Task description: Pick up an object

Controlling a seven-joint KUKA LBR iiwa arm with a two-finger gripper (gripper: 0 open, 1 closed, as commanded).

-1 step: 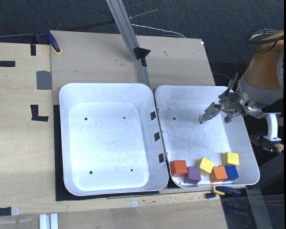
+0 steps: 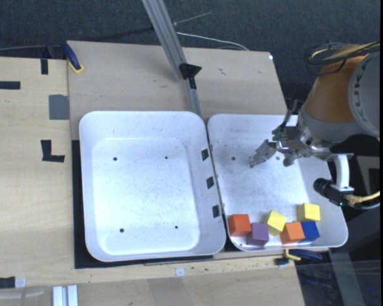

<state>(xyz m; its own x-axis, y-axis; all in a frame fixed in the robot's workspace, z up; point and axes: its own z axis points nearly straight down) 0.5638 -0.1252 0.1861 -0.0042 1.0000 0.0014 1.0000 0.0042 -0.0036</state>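
Fingers: the gripper (image 2: 268, 153) hangs over the right bin (image 2: 242, 132); its fingers look spread apart with nothing between them, though the tips are small and blurred.
Blocks: six lie along the near edge of that bin, namely orange block (image 2: 239, 224), purple block (image 2: 260, 233), yellow block (image 2: 276, 220), second orange block (image 2: 292, 232), blue block (image 2: 310, 230) partly hidden behind it, second yellow block (image 2: 309, 211).
Arm: cut off at the right.

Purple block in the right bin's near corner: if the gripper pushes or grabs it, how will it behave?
The purple block looks cube-shaped and flat-faced, so it will probably slide, not roll. It seems small and rigid, likely light. It looks to touch the orange block, so a push would probably shift both.
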